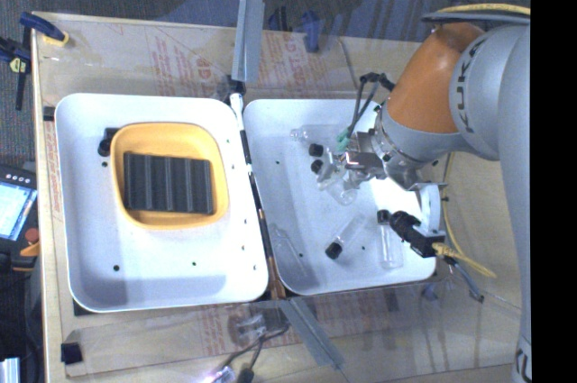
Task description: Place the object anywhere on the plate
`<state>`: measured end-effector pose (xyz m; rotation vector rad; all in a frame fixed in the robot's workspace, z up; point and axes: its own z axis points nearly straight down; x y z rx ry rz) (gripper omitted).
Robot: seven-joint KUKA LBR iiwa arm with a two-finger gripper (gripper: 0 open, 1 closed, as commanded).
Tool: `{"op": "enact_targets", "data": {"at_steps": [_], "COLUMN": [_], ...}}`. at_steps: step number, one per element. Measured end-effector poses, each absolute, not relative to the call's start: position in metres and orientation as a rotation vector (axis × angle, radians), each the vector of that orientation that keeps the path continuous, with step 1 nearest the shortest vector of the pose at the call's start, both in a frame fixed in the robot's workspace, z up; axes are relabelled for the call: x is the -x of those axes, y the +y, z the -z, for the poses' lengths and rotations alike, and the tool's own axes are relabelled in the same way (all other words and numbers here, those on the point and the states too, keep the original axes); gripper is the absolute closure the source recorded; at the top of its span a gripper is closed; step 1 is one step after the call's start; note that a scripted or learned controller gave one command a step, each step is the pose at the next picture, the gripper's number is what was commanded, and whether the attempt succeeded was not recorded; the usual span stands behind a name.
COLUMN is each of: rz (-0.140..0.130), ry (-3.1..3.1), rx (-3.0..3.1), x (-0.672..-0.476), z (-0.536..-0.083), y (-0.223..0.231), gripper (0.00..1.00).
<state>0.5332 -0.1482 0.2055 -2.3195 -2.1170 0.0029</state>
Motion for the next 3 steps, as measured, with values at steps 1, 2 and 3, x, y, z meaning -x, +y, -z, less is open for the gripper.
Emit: {"op": "enact_targets", "data": {"at_steps": [1, 2, 3], "rz": [-0.002, -0.003, -0.002], "ry": [-2.422, -2.618, -2.618], "rx": [2.000, 1.735, 1.735], "x": [-0.547, -0.599, -0.599], "z": [-0.223, -0.207, -0.207], "y": [-0.085, -0.035, -0.036], "gripper": [1.00, 1.00, 0.00]}}
